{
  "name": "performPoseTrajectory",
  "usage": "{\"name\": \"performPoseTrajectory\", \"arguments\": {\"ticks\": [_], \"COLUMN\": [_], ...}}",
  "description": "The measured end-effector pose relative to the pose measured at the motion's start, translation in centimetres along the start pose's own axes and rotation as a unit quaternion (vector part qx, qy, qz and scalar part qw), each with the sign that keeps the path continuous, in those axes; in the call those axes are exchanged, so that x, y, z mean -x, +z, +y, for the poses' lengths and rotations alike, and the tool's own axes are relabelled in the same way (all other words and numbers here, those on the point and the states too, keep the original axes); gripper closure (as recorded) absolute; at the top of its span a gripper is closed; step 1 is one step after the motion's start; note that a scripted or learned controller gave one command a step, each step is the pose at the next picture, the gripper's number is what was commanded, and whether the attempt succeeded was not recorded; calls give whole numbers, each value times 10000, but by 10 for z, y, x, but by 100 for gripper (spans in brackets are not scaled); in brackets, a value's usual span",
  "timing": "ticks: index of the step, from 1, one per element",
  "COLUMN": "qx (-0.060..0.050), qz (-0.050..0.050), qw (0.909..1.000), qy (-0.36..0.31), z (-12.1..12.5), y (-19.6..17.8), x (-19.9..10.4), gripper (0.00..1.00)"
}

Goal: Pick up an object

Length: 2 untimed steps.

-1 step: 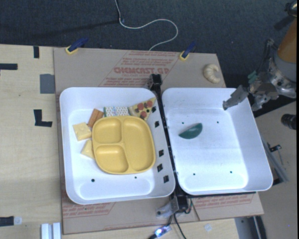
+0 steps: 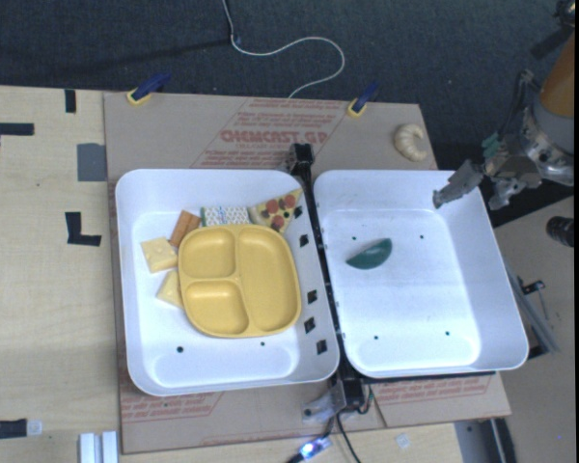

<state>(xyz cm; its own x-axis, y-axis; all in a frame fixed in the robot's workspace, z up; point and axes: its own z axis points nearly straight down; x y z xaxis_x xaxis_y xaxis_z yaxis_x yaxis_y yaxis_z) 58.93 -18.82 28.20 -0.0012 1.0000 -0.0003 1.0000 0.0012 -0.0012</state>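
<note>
Small dark-green object lying flat in right bin, upper-left part, alone on bare white floor. Looks thin, light, probably soft or rubbery; likely slides on smooth plastic. Best taken across narrow width, from straight above.

Gripper at right bin's upper-right rim, well apart from green object, nothing between fingers; open or closed, cannot tell.

Left bin crowded: yellow divided plate over small flat pieces. Nothing obstructing green object; bin divider wall near its left side.
</note>
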Motion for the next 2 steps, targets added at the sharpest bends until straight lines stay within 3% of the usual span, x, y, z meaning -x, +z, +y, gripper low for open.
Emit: {"name": "performPoseTrajectory", "arguments": {"ticks": [1,2], "qx": [-22,-33], "qz": [1,3], "qw": [10000,10000], "qy": [-7,2], "z": [10,4], "y": [56,117], "x": [-2,4], "gripper": [0,0]}}
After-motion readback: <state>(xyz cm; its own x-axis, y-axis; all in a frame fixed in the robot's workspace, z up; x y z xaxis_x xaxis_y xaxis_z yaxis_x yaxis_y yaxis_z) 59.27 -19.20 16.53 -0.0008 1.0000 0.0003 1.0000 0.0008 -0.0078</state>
